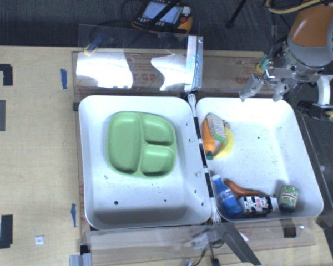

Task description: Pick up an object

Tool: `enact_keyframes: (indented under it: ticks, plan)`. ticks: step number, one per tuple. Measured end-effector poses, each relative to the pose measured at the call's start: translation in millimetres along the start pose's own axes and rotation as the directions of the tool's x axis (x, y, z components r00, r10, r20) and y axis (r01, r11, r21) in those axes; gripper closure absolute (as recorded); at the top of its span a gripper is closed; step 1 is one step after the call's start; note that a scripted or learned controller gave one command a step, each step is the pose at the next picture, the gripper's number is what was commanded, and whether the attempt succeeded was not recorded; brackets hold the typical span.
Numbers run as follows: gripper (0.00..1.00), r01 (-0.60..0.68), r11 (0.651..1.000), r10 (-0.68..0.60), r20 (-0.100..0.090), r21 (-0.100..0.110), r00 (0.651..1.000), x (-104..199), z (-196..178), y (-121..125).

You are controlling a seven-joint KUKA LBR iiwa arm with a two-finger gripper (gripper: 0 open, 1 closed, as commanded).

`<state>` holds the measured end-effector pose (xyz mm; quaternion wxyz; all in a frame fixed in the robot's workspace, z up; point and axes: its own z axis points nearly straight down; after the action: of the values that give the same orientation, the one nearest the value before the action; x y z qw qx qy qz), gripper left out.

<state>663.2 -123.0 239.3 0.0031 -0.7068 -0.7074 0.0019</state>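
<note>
the gripper [265, 88] hangs over the far rim of the right bin [277, 148], toward its far right corner. its two fingers are spread apart, with nothing between them.

the things to pick lie in the same bin, all nearer and to the left of the gripper. one cluster sits against the bin's left wall: an orange carrot-like piece [209, 138], a yellow banana-like piece [225, 146] and a small pale packet [216, 124], touching or overlapping one another. this cluster is the closer of the two to the gripper. the carrot's long axis runs roughly far to near, along the wall.

a second row lies along the near wall: a blue bottle [227, 200], an orange piece [241, 189] just behind it, a black and white bottle [257, 204] lying on its side with its long axis left to right, and a small green can [288, 197] near the right corner, just beside the bottle's end.

the left bin [94, 148] holds a green divided plate [140, 143], well apart from the gripper.

judgement: the pick is not yet begun. the can lies almost straight toward the near side from the gripper and stands free on its right side, so looks the easier target; the cluster by the left wall risks a crowded, slipping grasp.
</note>
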Motion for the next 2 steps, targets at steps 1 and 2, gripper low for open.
enact_keyframes:
  ticks: [1, 2]
  plan:
    - [0.00, 0.083, 0.997, -0.083, 0.004, -0.008, 0.997, 22.9, 120.5, -46.1]
    - [0.00, 0.045, 0.999, -0.045, 0.002, -0.009, 0.999, 9.8, 153.9, -82.2]
